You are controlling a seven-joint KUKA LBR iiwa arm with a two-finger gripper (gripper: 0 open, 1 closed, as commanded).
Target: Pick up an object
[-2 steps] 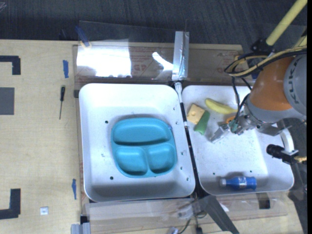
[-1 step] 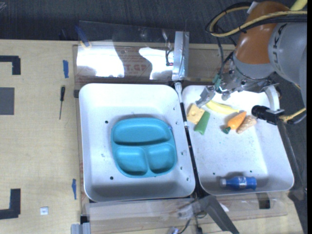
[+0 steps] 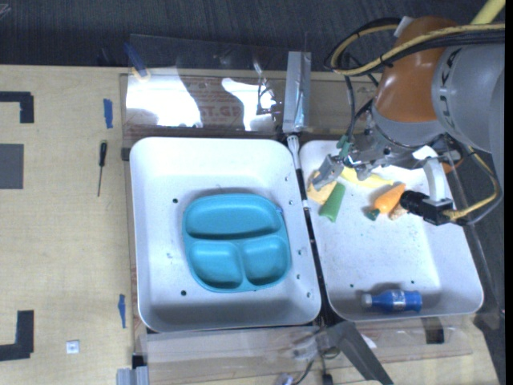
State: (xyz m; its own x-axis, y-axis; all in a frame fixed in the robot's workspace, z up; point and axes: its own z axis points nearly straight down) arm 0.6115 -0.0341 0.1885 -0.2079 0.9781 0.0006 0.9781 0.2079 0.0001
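The left bin (image 3: pixel 152 167) holds a blue divided tray (image 3: pixel 236 241). In the right bin (image 3: pixel 449 279), the gripper (image 3: pixel 335 167) hovers, fingers slightly parted and empty, above a green block (image 3: pixel 332 201); it appears light and rigid, best gripped across its narrow sides.

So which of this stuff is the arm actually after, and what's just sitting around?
Within the job, in the right bin where the gripper works:
- green piece
- yellow piece
- orange piece
- blue bottle

Lying about:
- blue divided tray in the left bin
- screwdriver on the bench
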